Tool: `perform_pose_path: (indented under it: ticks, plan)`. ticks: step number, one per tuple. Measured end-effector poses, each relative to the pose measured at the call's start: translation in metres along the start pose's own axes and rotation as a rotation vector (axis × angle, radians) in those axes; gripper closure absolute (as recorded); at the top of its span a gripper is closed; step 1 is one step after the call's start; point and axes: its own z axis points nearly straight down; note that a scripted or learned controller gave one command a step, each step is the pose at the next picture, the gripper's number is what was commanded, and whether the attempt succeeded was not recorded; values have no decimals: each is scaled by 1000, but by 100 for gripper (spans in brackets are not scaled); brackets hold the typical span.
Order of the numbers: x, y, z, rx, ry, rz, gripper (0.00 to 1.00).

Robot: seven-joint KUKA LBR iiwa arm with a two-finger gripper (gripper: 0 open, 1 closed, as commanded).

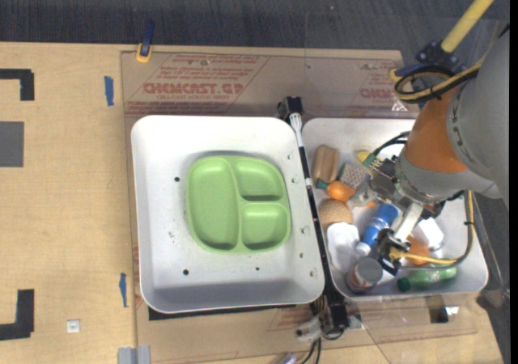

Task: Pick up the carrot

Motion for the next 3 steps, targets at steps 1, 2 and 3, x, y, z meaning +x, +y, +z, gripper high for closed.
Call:
perform_pose_path:
  ticks: [1,2,3]
  plan:
    - [2,0,-10,0,1,-4,100]
    - [1,0,-9,1,0,-3,0]
    - [30,51,17,-7,-1,39,0]
